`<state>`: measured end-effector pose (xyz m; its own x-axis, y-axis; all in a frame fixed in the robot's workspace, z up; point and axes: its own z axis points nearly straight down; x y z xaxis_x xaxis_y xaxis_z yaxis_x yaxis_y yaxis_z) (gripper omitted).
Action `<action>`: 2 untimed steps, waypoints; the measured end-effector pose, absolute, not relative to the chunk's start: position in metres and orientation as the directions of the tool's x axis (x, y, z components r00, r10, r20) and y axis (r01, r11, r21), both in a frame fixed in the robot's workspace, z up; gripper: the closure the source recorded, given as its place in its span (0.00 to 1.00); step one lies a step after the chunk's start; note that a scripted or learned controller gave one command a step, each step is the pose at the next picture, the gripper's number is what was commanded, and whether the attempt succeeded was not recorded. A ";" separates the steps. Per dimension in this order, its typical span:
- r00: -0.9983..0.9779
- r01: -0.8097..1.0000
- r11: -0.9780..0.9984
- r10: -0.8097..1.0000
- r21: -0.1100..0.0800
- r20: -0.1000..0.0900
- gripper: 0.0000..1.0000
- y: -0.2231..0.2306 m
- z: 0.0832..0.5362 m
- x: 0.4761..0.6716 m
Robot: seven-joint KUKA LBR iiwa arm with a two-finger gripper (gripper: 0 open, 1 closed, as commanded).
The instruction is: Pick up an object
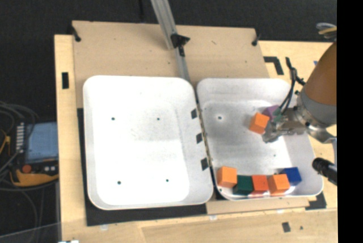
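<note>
In the camera view, over the right bin (pixel 227 94), the arm (pixel 320 88) reaching in from the right, orange band above the wrist, gripper (pixel 271 129) low and pointed left. Fingers: cannot tell whether wide or narrow. Just left of the gripper, an orange block (pixel 260 122), tilted with one corner up, near-cubic, so no clear long axis; a purple piece (pixel 273 110) just behind it. Along the bin's near edge, a row: orange block, green block (pixel 244 184), two more orange, blue block (pixel 292 175). Left bin (pixel 142 139) beside it
</note>
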<state>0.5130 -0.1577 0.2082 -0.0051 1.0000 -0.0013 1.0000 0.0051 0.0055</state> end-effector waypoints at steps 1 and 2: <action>-0.007 1.000 0.007 1.000 0.001 0.001 1.00 -0.105 0.203 0.517; -0.008 1.000 0.008 1.000 -0.002 0.002 1.00 -0.052 0.198 0.526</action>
